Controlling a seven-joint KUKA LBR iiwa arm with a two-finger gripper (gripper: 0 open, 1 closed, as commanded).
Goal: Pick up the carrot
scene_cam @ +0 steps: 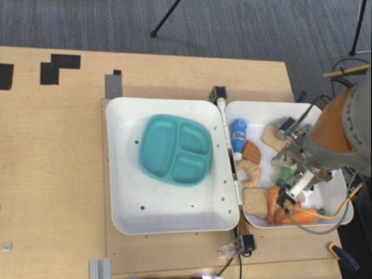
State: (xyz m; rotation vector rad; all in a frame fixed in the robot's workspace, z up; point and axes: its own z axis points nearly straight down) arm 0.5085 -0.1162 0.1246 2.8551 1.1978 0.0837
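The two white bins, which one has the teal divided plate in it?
The left bin. The teal plate lies alone in it, while the right bin holds the food items.

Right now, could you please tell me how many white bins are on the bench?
2: the left bin holds a teal divided plate; the right bin holds the food items, partly hidden beneath the arm.

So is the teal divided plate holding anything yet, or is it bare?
Bare. The teal plate lies flat in the left bin, all three compartments showing only teal. The carrot lies in the right bin.
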